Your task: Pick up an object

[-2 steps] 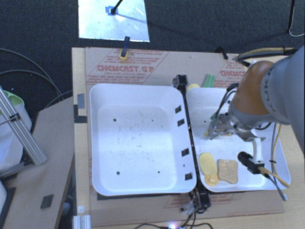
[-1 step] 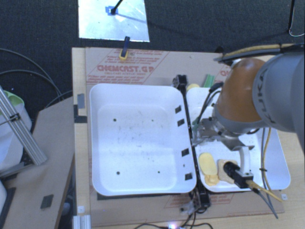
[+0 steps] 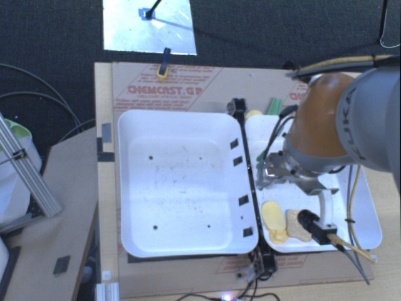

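My gripper (image 3: 268, 170) is low inside the right bin (image 3: 373, 226), near its left wall, under the grey arm with the orange band. A pale yellow object (image 3: 272, 216) lies just in front of the gripper by the bin's front left corner. Beside it, to the right, rests a tan object (image 3: 296, 226). At the bin's far end a small yellow thing (image 3: 254, 114) and a green thing (image 3: 274, 105) peek out. The arm hides the middle of this bin.
The left bin (image 3: 135, 130) stands beside the right one, with a black divider strip (image 3: 248, 168) between them. Both rest on a cardboard sheet (image 3: 163, 86). A metal plate (image 3: 149, 17) lies beyond the bench.
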{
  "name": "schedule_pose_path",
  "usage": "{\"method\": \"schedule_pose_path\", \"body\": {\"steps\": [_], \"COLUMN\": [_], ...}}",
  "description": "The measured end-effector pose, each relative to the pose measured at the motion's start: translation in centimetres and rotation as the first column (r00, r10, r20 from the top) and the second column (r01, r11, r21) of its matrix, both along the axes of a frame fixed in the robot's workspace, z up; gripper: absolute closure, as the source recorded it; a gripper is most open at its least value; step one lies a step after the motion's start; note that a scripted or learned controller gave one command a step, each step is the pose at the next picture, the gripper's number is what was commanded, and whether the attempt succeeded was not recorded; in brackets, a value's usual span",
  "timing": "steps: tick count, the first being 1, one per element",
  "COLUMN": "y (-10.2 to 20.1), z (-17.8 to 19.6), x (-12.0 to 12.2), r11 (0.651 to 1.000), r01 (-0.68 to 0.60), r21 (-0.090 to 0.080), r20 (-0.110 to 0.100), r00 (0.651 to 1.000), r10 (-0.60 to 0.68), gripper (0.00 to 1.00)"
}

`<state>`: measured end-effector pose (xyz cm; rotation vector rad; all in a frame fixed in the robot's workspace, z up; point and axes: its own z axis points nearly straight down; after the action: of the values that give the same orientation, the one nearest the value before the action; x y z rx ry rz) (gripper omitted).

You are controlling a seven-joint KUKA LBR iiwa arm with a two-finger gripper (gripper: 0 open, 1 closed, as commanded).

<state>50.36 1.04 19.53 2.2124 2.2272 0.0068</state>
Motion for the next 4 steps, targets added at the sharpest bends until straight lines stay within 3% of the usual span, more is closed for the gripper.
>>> {"method": "schedule_pose_path", "body": {"steps": [1, 2, 3, 4], "y": [5.6, 4.5, 5.8, 8.6], "z": [10.3, 23.6, 22.7, 9.2], "x": [2.1, 5.1, -1.9, -1.2], "r11": [1.000, 1.000, 1.000, 1.000], "r01": [-0.004, 0.002, 0.000, 0.004], "r21": [0.001, 0.000, 0.001, -0.003], "r20": [0.007, 0.015, -0.004, -0.015], "r00": [1.000, 1.000, 1.000, 1.000], "r10": [0.004, -0.002, 0.000, -0.004], "gripper": [1.00, 1.00, 1.00, 1.00]}}
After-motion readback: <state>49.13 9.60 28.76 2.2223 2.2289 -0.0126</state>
